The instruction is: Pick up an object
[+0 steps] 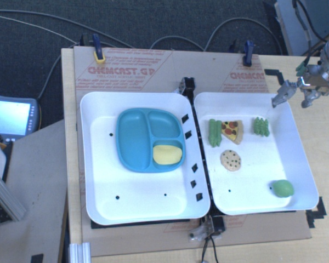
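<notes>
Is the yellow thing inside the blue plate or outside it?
Inside. The rounded yellow toy food lies in the lower right compartment of the blue divided plastic plate, with the plate's raised rim around it.

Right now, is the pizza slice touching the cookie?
Apart. The camera view shows a strip of white bin floor between the pizza slice and the cookie below it.
</notes>
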`<state>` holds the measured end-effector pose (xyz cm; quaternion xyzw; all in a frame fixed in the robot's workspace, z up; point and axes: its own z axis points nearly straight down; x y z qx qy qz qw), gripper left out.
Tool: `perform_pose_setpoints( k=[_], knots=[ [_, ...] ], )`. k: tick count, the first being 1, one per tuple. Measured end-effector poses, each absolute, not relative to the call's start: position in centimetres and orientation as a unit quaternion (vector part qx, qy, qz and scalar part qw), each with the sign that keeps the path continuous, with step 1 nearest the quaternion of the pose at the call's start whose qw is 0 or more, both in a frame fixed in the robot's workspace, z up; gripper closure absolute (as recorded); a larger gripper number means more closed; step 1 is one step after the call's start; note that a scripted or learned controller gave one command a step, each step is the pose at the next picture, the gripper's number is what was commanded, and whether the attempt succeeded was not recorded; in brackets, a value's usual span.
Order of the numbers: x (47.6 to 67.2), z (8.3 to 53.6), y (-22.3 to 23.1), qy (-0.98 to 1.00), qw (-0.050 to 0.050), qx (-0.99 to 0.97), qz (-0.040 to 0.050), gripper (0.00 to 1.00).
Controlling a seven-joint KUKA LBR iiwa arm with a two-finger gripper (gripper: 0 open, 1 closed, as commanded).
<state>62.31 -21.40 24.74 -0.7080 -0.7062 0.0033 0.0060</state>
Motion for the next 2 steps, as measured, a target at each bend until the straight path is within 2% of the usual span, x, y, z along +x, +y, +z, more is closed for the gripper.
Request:
perform_pose_setpoints(
  k=[1,2],
  knots=[
    [62.6,25.5,-21.3,-0.707,0.000,-0.707,-0.0001,0.00],
    [62.9,19.3,-21.3,-0.707,0.003,-0.707,0.0015,0.00]
  ],
)
